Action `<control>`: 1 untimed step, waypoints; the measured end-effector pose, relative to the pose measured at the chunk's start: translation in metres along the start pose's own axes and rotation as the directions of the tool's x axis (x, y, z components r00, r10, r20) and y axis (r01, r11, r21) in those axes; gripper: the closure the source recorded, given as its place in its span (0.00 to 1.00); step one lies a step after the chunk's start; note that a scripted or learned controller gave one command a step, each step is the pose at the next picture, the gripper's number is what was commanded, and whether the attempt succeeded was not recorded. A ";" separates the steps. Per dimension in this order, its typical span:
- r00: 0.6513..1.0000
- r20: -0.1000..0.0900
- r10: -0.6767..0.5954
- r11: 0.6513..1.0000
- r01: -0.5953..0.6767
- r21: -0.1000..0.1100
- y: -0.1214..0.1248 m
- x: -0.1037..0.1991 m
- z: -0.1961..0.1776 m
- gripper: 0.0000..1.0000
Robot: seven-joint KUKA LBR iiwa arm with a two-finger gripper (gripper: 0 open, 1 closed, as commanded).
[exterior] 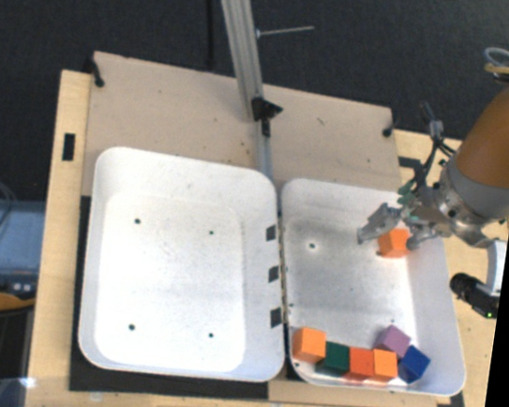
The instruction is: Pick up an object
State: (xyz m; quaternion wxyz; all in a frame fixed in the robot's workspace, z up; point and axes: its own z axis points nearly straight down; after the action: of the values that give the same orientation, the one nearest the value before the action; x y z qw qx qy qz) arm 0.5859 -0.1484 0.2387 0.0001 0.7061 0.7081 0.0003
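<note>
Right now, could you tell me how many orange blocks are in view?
4. One sits at the hand, upper right bin; three lie along its near edge. Others may be hidden.

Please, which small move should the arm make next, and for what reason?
Probably a slow, straight lift. The pincer sits over the right bin with an orange block right at its fingers, apart from the blocks along the near wall. Whether the block is truly gripped is unclear, so a short rise would show if it comes along.
</note>
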 end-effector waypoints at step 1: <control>1.000 0.000 0.001 1.000 -0.001 0.000 0.000 0.000 0.000 0.00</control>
State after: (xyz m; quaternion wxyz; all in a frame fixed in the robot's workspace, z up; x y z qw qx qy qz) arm 0.5859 -0.1485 0.2387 0.0002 0.7066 0.7076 0.0005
